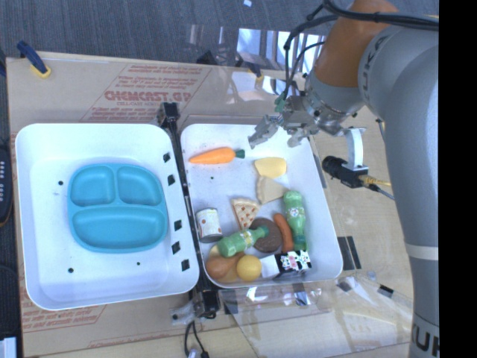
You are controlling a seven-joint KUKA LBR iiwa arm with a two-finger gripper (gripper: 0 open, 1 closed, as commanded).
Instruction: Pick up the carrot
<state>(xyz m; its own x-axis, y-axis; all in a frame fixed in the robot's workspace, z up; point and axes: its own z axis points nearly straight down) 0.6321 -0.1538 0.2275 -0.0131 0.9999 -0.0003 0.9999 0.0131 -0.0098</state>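
Note:
The carrot [214,156], orange with a small green top at its right end, lies flat near the back of the right bin [317,192]. My gripper [281,134] hangs above the bin's back edge, up and to the right of the carrot and apart from it. Its fingers [262,133] stand open with nothing between them.
The right bin's front half holds several toy foods: cheese wedges [270,177], a pizza slice [244,213], a green bottle [294,209], a can [208,222], an orange and a lemon. In the left bin [37,200] sits a blue divided plate [118,206].

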